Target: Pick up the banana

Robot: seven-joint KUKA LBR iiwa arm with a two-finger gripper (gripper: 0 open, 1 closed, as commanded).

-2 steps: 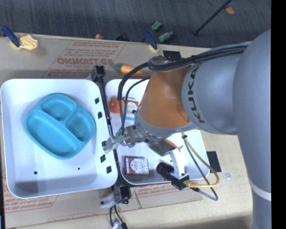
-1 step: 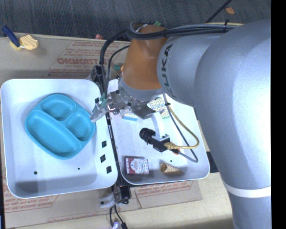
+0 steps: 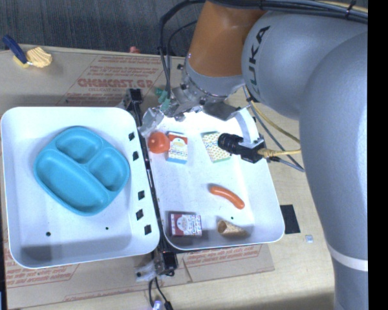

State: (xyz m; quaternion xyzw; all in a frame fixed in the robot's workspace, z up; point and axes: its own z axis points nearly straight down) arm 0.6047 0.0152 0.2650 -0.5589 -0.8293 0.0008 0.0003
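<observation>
My gripper hangs over the far left corner of the right bin, just above a small red-orange round thing. The grey arm with its orange band covers the far part of that bin, hiding whatever lies beneath it. I can make out nothing between the gripper and the bin floor except the red round thing, which sits free of it.
The right bin holds a small blue and white box, a patterned packet, an orange sausage, a brown box and a bread piece. A blue divided plate lies in the left bin. A yellow item rests on the cardboard beyond.
</observation>
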